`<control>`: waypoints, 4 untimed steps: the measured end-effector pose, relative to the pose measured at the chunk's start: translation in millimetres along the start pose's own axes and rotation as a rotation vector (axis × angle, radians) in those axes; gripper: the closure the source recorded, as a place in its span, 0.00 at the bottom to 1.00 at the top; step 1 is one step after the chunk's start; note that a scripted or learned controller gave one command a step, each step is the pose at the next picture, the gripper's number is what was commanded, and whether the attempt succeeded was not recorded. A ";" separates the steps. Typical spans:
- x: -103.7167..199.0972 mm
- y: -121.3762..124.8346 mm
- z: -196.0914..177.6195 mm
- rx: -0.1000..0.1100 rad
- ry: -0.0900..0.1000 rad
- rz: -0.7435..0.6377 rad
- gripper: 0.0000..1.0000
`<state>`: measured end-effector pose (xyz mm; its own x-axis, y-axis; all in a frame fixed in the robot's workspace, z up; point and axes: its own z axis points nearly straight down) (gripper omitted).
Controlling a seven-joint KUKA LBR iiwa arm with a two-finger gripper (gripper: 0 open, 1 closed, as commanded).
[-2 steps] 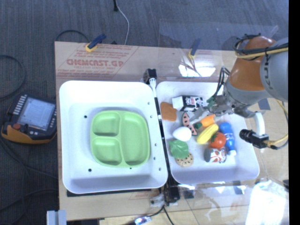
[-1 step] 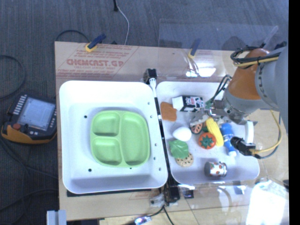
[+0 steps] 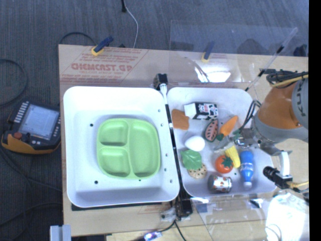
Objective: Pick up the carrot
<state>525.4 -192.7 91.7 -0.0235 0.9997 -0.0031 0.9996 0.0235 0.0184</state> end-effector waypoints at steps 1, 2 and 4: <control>-18.6 67.1 -0.1 0.012 0.024 0.068 0.00; 0.7 8.7 0.2 0.004 -0.005 0.005 0.00; -8.8 -33.1 -2.9 0.008 0.010 0.184 0.00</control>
<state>492.4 -202.2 94.0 0.1596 0.9871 0.0096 0.9871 -0.1596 0.0102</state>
